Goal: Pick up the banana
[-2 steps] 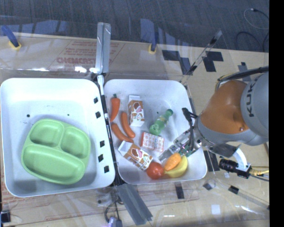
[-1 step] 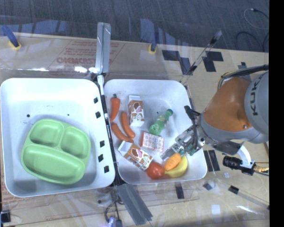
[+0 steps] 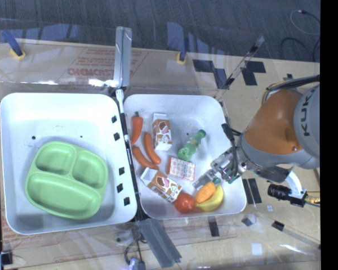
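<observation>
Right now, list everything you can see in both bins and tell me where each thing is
tray: 1, green, three compartments, in left bin
carrots: 2, orange; one upright at right bin's left wall, one small on the banana
sausages: 2, orange-red, left-centre of right bin
cartons: 3, white with print; one upper centre, two lower centre
bottle: 1, green, centre of right bin
tomato: 1, red, front edge of right bin
banana: 1, yellow, front right, beside tomato
arm: 1, grey with orange band, from the right
gripper: 1, just above banana
</observation>
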`<state>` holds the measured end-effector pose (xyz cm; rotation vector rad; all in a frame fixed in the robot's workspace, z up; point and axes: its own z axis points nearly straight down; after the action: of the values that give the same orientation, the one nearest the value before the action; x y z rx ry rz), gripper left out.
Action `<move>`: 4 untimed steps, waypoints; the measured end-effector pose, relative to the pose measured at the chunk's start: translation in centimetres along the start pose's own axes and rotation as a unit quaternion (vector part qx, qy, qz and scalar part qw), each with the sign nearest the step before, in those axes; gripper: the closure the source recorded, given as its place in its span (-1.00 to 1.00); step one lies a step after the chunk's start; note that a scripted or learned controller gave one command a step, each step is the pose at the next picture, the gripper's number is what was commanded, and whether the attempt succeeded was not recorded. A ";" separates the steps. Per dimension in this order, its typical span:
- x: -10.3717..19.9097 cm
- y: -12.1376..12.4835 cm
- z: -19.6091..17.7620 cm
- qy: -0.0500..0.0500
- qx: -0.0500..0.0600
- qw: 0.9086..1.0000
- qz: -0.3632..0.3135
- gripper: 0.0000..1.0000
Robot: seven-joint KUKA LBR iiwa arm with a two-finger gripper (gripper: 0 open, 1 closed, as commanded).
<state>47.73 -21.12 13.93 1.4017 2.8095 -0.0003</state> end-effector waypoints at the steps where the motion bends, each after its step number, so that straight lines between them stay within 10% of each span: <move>1: 0.0 0.0 0.0 0.000 0.000 1.000 0.000 -1.00; 4: 0.0 0.0 0.0 0.000 0.000 1.000 0.000 -1.00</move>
<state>47.74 -21.10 13.93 1.4016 2.8095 -0.0004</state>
